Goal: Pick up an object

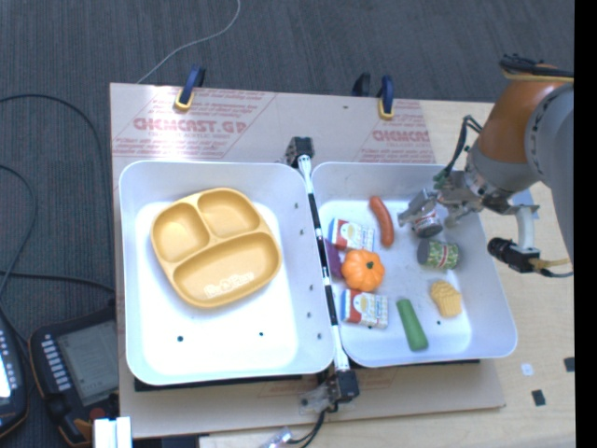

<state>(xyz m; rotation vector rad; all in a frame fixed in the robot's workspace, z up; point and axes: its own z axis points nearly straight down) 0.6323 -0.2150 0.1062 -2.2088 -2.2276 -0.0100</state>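
My gripper (427,218) hangs over the upper middle of the right bin (494,329). It sits just above a dark green can (439,254) and to the right of a red sausage (381,220). An orange pumpkin (363,271) lies near the bin's left wall, between two small cartons (351,235) (367,309). Toward the front lie a green cucumber (411,324) and a yellow corn cob (446,298). I see nothing held in the gripper.
The left bin (149,343) holds a yellow divided plate (216,246). A black ridge (317,241) separates the two bins. The arm (518,124) reaches in from the right, over the right bin's far corner. Cables run along the floor on the left.
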